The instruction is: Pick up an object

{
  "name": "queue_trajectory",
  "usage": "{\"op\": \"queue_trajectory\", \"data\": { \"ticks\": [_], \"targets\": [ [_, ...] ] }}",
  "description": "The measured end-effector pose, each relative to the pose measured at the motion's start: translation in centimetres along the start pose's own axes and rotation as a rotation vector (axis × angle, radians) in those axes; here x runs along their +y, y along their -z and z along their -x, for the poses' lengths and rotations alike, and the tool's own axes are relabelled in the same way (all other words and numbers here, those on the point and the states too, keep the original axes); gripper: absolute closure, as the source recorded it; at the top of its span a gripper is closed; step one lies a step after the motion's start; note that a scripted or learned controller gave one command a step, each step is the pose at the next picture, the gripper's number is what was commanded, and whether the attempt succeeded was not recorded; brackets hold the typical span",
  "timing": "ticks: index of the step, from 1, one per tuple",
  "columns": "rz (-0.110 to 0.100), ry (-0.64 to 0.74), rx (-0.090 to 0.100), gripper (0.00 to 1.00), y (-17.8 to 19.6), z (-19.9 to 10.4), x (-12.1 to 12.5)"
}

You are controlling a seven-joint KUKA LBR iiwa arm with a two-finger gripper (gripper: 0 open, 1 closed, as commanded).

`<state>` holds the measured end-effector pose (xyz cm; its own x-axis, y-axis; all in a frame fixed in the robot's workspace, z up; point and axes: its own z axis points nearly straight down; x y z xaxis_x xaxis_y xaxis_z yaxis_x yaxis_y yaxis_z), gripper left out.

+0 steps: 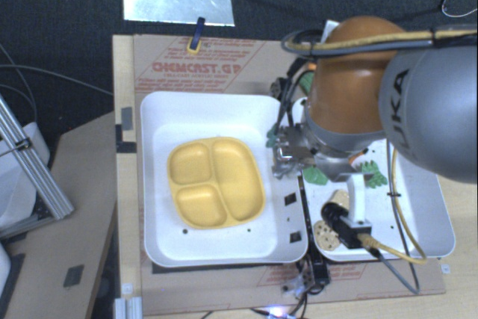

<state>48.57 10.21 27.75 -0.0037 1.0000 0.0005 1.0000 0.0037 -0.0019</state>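
From the overhead camera, you see the arm (388, 108) reaching in from the right, low over the gap between the two bins. The left bin (160, 235) holds a yellow divided tray (215, 181). The right bin (433, 231) holds green leafy pieces (372, 175) and a round tan item (326, 235). You cannot tell how the jaws stand. Nothing looks lifted yet, so the pick is likely still ahead of you.
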Motion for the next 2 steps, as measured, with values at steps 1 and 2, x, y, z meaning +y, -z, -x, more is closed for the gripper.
{"op": "queue_trajectory", "data": {
  "ticks": [1, 2],
  "targets": [
    [0.011, -0.006, 0.0, 1.0, 7.0, 4.4, 0.2],
    [0.02, -0.005, 0.0, 1.0, 19.1, 8.6, 0.1]
  ]
}}
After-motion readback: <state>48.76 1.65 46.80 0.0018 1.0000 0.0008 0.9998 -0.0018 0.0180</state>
